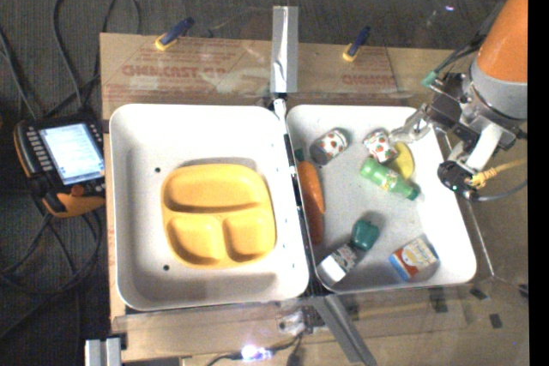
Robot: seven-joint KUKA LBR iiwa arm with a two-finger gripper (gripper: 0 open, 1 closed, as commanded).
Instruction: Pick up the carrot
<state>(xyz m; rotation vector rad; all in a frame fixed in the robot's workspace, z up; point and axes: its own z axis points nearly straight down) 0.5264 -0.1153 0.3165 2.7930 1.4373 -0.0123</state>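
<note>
The carrot [310, 196] is orange and long, and it lies along the left wall of the right bin [455, 263], pointing front to back. My gripper [411, 128] hangs over the back right part of that bin, well to the right of the carrot and apart from it. Its tip is close to a small red-and-white item [377, 143] and a yellow banana [404, 159]. Nothing is seen held in it.
The right bin also holds a can [328, 146], a green bottle [389, 178], a dark-capped bottle [348, 252] and a small box [413, 258]. A yellow divided tray [220, 213] sits in the left bin [129, 184]. A tablet [69, 151] rests left of the bench.
</note>
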